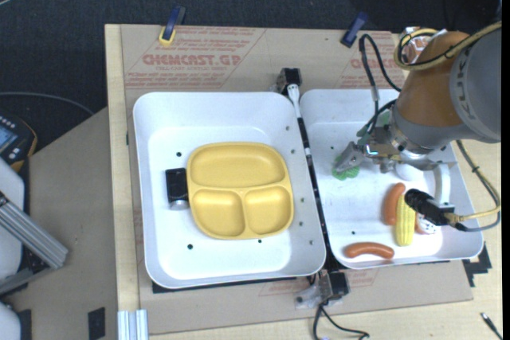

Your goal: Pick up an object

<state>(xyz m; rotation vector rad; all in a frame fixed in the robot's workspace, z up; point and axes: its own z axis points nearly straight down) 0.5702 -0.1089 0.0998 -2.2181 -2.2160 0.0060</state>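
My gripper (351, 158) hangs low over the upper left part of the right bin (335, 111), at the end of the grey and orange arm. A small green object (345, 170) lies on the bin floor right at the gripper's tip, partly covered by it; I cannot see whether it is held. Toward the front right lie an orange sausage (390, 204), a yellow corn cob (404, 224) and a red-brown hot dog (368, 251). A small white and red item (428, 228) sits beside the corn.
The left bin (151, 123) holds a yellow divided plate (239, 189) with a black block (176, 186) at its left side. The wall between the two bins runs just left of the gripper. Cables trail by the arm.
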